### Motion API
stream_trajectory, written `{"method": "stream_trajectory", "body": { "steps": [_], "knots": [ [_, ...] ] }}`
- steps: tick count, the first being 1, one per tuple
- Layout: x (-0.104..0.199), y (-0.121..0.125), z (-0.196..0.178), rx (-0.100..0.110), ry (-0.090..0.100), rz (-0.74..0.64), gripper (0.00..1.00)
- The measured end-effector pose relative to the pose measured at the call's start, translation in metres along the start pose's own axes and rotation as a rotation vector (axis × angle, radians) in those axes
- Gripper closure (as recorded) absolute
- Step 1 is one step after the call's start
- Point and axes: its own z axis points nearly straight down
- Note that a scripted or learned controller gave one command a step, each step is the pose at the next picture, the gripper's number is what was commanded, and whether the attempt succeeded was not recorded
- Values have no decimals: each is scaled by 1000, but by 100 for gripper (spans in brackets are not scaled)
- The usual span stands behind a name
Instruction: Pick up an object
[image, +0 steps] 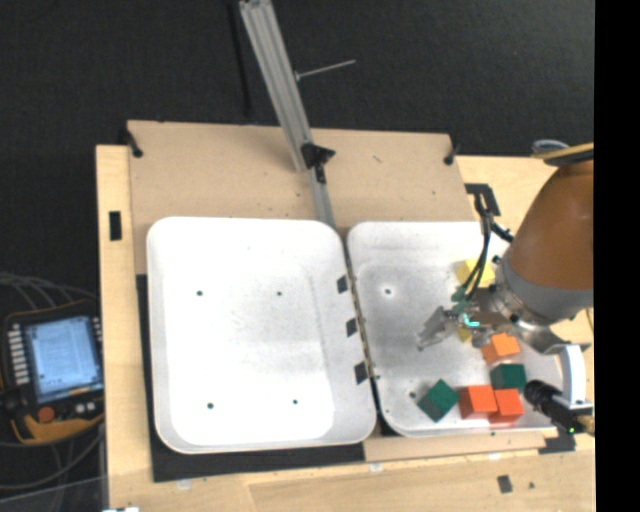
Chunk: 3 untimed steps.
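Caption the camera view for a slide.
KUKA arm's gripper poised inside the right bin near green and orange blocks.

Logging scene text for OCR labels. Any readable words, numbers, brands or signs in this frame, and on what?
None can be read.
Handheld pendant screen, left of the bench: lit, with lines of text, too small and blurred to read.
Blocks in the right bin, the arm, the left bin: no markings visible.

Tool (437, 330) low in right bin (400, 260) near 5 blocks (480, 400).
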Motion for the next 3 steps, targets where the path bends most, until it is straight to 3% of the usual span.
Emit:
{"method": "stream_trajectory", "body": {
  "steps": [2,3],
  "knots": [
    [-7,10,111,9,-1,-1,0],
    [-10,10,131,2,-2,0,0]
  ]
}}
